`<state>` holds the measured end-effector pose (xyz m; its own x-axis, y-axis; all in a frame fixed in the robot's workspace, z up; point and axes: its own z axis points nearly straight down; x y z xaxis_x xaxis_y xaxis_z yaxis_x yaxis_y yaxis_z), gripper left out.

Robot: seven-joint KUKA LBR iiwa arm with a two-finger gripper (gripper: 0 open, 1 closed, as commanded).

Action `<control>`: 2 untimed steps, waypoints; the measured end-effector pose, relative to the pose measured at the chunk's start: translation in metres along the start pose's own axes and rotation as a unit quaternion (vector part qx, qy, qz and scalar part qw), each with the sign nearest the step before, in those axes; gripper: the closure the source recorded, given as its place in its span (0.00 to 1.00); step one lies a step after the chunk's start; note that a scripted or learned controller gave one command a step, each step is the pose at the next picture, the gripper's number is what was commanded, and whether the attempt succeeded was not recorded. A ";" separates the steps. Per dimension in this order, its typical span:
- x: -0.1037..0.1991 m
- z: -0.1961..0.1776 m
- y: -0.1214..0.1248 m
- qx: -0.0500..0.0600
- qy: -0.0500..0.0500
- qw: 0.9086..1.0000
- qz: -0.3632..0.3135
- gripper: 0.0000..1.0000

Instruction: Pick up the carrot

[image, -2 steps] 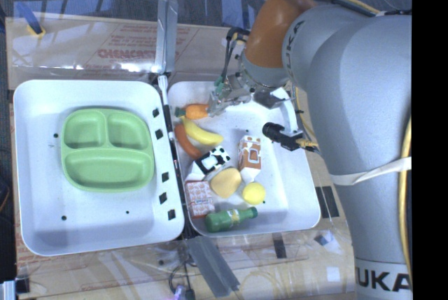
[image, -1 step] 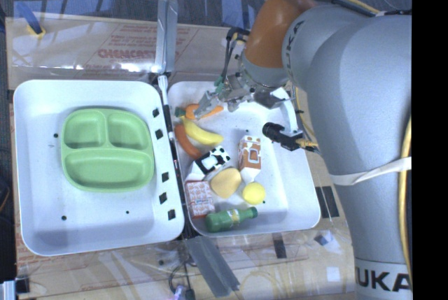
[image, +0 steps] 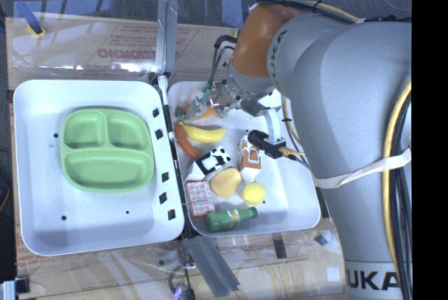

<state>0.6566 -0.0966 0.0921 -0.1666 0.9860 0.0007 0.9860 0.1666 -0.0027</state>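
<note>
**Arm low over the far end of the right bin**

Nearest in the right bin (image: 302,211) lies a green bottle (image: 231,218) on its side along the near wall. Just beyond it sit a yellow lemon (image: 253,193) and, to its left, a pale potato (image: 225,182), the two touching or nearly so. Left of the potato a flat red-and-white packet (image: 199,198) rests against the bin's left wall. Farther on, a black-and-white block (image: 212,161) lies beside an orange-and-white carton (image: 250,155).

The carrot (image: 187,142) lies along the left wall of this bin, around mid-length, its far end tucked under a banana (image: 203,133) that crosses it.

At the far end, the gripper (image: 213,101) hangs low over the far left corner, just beyond the banana and among a few small items too cluttered to name. Whether it is open or closed cannot be told. The carrot is apart from it, on the near side. The grey arm (image: 336,96) fills the right side, its orange band (image: 255,40) above the wrist.

In the left bin (image: 35,173), a green divided plate (image: 108,150) lies flat at the middle.
</note>
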 end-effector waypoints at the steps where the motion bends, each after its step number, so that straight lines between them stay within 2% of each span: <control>1: 0.012 -0.101 0.002 -0.002 -0.001 0.999 0.036 0.00; 2: -0.007 -0.018 -0.001 0.001 0.000 0.995 -0.104 0.00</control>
<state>0.6565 -0.1038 0.1101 -0.3679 0.9299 0.0018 0.9299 0.3679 -0.0036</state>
